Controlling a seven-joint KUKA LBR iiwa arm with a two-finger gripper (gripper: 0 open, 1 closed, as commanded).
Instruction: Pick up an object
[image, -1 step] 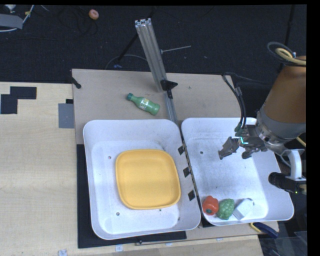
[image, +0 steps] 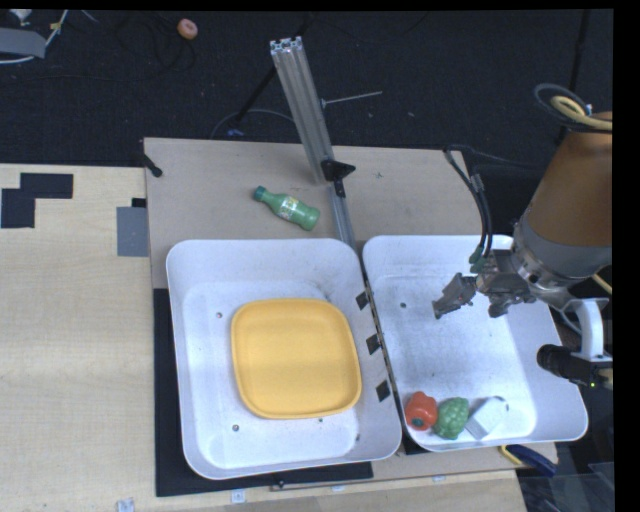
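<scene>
Tool (image: 476, 298) spread, bare — green bottle (image: 287, 207) outside bins.

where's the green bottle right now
The green bottle lies on its side on the bench behind the left bin, outside both bins, just left of the slanted metal rail.

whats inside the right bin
Three small things bunch at the right bin's near edge: a red-orange toy, a green toy and a white-grey piece. The gripper hangs above the bin's middle, covering a patch of floor.
</scene>
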